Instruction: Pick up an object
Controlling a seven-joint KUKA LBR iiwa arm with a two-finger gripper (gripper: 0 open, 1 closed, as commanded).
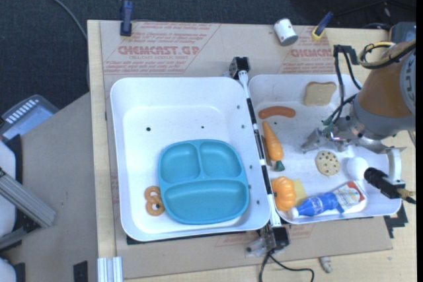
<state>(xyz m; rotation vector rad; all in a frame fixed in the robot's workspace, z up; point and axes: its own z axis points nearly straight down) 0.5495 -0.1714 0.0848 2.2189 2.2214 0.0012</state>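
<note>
We see the grey robot arm with the orange band (390, 92) reaching in over the right white bin (291, 86), and its gripper (328, 137) sits low inside that bin, right above the round tan cookie with dark spots (326, 162). The thin metal fingers (313, 141) look spread a little apart, and we see nothing between them, so we think nothing has been picked up yet. The cookie lies flat on the bin floor just under the gripper, and it looks like the thing the arm may be going for, but we cannot be sure. Near it are other things to choose from: a slice of tan toast (320, 94) at the back, a long pinkish sausage (277, 112), an orange carrot with a green end (272, 142) by the middle wall, a small orange pumpkin (284, 191) at the front, a blue and white tube (330, 201) lying along the front edge, and a white egg shape (357, 167) beside the cookie. In the left white bin (132, 109) rest a blue plastic plate with three parts (203, 180) and a small brown pretzel (154, 201). Both bins stand on the brown counter (165, 49). So the job looks only just begun: the fingers must go down around one thing, close on it, and lift it up
</note>
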